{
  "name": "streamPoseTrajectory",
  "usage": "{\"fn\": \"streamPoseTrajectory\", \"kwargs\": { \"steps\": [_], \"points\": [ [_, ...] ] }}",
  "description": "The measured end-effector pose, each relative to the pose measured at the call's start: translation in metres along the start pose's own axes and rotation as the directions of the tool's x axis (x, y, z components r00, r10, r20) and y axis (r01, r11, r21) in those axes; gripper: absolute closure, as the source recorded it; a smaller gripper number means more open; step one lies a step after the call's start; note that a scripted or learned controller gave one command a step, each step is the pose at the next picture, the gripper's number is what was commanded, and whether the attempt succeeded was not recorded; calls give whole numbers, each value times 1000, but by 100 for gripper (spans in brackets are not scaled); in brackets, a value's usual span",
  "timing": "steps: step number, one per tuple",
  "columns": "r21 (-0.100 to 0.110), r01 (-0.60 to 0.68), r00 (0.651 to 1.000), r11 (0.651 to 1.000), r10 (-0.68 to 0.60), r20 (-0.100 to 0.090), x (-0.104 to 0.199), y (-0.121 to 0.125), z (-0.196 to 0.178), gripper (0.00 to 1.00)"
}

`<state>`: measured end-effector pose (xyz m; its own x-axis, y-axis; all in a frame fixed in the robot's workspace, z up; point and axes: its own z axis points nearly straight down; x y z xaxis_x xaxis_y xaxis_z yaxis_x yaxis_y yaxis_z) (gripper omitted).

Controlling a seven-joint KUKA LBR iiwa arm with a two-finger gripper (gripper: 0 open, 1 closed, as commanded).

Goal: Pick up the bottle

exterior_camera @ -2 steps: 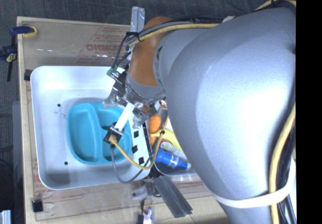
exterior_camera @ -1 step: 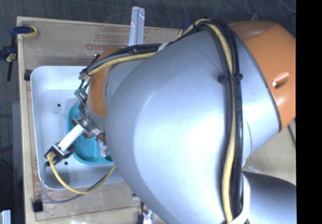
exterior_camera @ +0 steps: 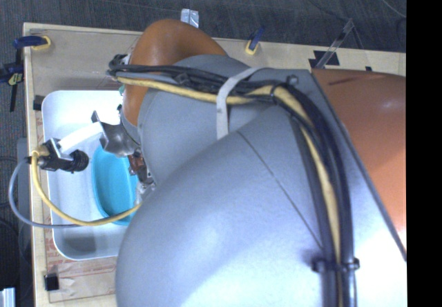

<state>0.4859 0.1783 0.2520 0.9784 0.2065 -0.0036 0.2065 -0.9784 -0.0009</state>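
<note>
Wooden bench point(exterior_camera: 76, 57) on dark carpet, white bin point(exterior_camera: 59, 109) at its left side. Gripper point(exterior_camera: 114, 134) low over that bin, fingers hidden by the wrist, so open or closed cannot be told; a blue object point(exterior_camera: 114, 185), possibly the bottle, lies just beside and below it. Grey arm point(exterior_camera: 242, 195) with cable bundle point(exterior_camera: 207, 88) covers the rest; yellow hose point(exterior_camera: 48, 195) loops across the bin.

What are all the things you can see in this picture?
White bin: one, white, left side of the bench, partly under the arm.
Blue object: one, bright blue, inside the white bin; too covered to tell what it is.
Clamps: a few, blue, along the bench's edges.
Bench: one, pale wood.
Cables: yellow and black, running along the arm and looping over the bin.
Arm: one, grey with an orange band, reaching in from the right.
</note>
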Motion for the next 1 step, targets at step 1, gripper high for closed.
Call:
{"fn": "streamPoseTrajectory", "kwargs": {
  "steps": [1],
  "points": [
    [-1, 98, 995, 995, -98, 5, -3, -41, 108, 0]
  ]
}}
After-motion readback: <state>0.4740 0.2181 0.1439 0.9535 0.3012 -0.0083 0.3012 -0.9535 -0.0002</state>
